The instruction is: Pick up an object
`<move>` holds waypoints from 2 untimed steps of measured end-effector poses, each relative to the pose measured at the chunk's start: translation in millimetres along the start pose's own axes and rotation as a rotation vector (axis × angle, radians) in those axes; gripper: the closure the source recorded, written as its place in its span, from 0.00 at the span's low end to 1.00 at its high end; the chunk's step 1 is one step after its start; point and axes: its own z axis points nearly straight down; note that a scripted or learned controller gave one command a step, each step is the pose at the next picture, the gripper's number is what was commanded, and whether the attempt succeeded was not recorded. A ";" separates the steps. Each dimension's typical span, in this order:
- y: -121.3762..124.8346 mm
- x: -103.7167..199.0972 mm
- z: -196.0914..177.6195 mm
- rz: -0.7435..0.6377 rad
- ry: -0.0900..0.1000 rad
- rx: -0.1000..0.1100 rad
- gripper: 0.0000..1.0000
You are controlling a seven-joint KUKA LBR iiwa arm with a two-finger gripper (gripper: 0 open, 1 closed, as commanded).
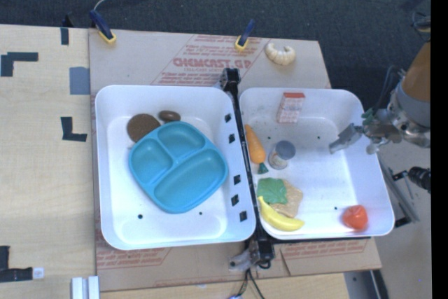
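Hovering: gripper over the right bin near its right wall (fingers' spread I cannot tell)
Nearest candidates: tomato in the near-right corner; can toward the divider
Likely reason: bare floor beneath, so probably positioning before descent

A yellow banana (lying flat, perhaps overlapping a sandwich) sits along the right bin's front edge.

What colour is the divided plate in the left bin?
Light blue. The divided plate shows plainly in the camera view, lying in the left bin.
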 end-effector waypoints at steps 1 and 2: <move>24.6 74.0 110.2 0.001 -0.001 0.000 0.00; 108.6 81.5 121.3 -0.005 0.003 0.011 0.00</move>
